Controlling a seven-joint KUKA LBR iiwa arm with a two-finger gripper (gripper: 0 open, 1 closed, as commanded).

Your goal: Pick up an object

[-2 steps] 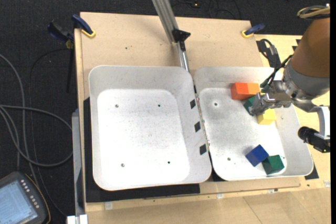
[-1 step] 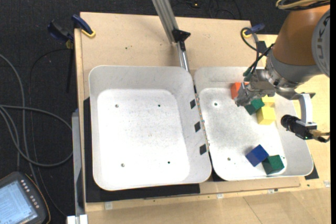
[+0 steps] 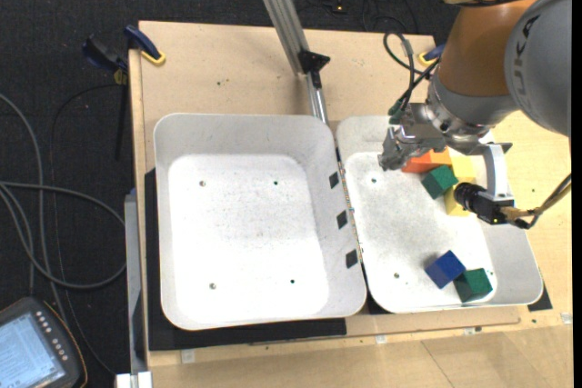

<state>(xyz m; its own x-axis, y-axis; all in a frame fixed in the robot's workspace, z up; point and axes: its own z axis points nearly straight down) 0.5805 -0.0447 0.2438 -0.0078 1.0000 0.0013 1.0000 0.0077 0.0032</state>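
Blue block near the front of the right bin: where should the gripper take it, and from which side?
Come straight down from above and close on two opposite flat sides of the blue block. It lies turned at an angle, so the gripper likely needs to rotate to match. Avoid the side where the dark green block touches or nearly touches it; the other sides look free.

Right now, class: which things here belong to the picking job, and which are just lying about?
Belonging to the job:
gripper
orange block
green block
yellow block
blue block
dark green block
right bin

Lying about:
left bin
blue clamp
metal pole
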